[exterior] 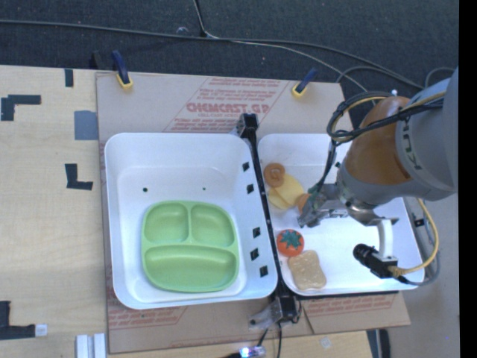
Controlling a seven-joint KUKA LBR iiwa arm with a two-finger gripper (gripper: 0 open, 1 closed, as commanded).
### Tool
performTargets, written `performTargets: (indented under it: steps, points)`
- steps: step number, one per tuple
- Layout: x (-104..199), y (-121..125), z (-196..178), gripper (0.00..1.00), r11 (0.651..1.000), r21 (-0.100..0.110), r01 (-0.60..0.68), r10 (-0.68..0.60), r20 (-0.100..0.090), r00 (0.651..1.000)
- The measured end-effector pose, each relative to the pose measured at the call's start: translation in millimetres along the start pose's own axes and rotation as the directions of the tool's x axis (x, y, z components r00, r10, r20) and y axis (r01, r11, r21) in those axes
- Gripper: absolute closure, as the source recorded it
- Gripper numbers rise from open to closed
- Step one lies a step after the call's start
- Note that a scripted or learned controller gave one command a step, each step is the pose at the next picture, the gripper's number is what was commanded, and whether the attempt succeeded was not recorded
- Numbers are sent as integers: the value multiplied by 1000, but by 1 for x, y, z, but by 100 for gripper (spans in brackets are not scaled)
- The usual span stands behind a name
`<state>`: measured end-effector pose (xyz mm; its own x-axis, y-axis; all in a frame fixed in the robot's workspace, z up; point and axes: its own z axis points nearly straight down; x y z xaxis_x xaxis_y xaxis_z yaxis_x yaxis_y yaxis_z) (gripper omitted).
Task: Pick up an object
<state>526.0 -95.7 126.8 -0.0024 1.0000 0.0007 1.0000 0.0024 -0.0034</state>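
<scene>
Nearest the camera in the right white bin (350,278) lies a tan, lumpy bread-shaped toy (306,269), long axis running near to far, with a round red tomato-like toy (291,242) just beyond it. My gripper (311,211) hangs beside a pale yellow wedge (285,194); I cannot tell how far my fingers are parted. Farther back sits a small orange ring-shaped piece (274,174), and the left white bin (127,155) holds a green sectioned plastic plate (190,245).

1. I watch through one fixed camera set above the bench (45,200), tilted down at a slant.
2. It sits far enough back to frame both bins whole, the left bin (119,200) and right bin (335,274).
3. The arm (402,148) enters from the frame's right.
</scene>
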Motion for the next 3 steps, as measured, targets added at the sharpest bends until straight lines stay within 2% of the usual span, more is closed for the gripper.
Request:
performTargets:
  steps: [1, 3]
  points:
    - [0, 7, -61, 100, 1000, -7, -1, 1, 2, 1000]
    - [2, 7, -156, 100, 1000, -8, -1, 1, 2, 1000]
